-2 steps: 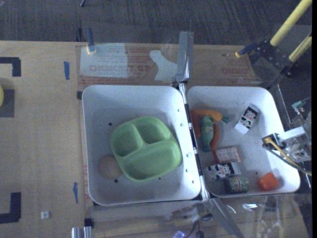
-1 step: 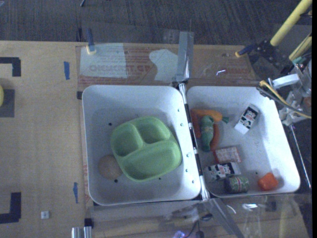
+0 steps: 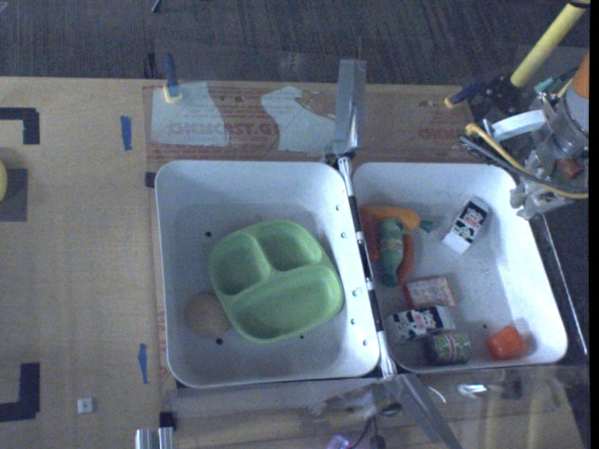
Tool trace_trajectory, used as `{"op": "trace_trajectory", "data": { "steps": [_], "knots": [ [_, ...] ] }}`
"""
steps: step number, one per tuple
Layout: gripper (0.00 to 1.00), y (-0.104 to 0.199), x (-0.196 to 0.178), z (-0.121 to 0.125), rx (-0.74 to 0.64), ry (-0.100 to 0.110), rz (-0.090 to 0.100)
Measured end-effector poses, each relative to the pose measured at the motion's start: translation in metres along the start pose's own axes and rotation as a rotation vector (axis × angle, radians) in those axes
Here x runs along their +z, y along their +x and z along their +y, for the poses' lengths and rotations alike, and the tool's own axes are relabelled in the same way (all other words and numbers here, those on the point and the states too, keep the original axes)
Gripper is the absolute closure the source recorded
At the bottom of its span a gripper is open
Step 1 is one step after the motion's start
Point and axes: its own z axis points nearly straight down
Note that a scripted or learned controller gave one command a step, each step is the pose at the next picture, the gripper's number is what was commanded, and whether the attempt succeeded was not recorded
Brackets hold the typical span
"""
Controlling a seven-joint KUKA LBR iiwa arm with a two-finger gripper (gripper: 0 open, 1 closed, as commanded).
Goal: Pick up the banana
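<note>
Right bin (image 3: 547,279), banana unidentifiable, gripper (image 3: 533,195) above

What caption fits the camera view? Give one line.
Gripper hovers at right bin's edge; green tray fills left bin.

Faint, partly legible print on the cardboard sheet (image 3: 245,124).

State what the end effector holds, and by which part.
Nothing: the end effector hangs over the right bin's upper right corner, with nothing seen in it.
</note>
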Motion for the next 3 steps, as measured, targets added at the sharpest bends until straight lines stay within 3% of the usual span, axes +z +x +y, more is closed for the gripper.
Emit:
{"op": "trace_trajectory", "data": {
  "steps": [1, 2, 3],
  "knots": [
    [1.00, -0.068, 0.059, 0.017, -0.004, 0.003, -0.002],
    [1.00, -0.109, 0.179, 0.012, 0.006, 0.003, 0.001],
    [1.00, -0.068, 0.092, 0.011, 0.002, 0.002, 0.000]
  ]
}}
